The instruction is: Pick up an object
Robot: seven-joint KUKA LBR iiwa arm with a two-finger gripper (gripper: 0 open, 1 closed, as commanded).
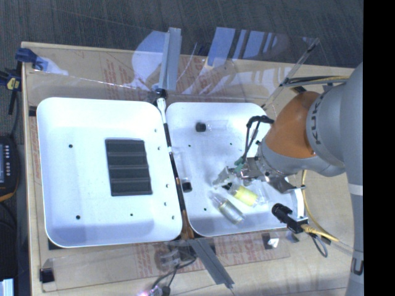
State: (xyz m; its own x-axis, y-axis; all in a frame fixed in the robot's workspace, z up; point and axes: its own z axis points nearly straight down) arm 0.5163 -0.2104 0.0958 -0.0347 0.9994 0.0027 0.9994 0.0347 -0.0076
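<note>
the bench (92, 259) is pale wood and carries two shallow white bins side by side, their inner rims touching down the middle; the grey arm (336, 125) with its orange band comes in over the bench's right edge and bends down over the right bin; the left bin (62, 128) fills the left half of the bench; the right bin (207, 156) sits just beside it and looks a little smaller; clear plastic panels (237, 48) lie along the far edge of the bench behind both bins; a dark ribbed slab (128, 166), oblong and lying flat, rests near the centre of the left bin, well apart from every rim; the gripper (237, 172) hangs low over the right bin, toward its near right corner, and whether it is parted or closed cannot be told from this angle, nor is anything seen in its grasp; a clear piece with a yellow core (245, 196) lies just beside the gripper on its near side; a clear stubby cylinder (229, 210) lies tilted next to that, close to the bin's near rim; a small black knob (200, 127) sits alone near the far rim of the right bin; a tiny dark piece (186, 187) lies against the right bin's left rim.
</note>
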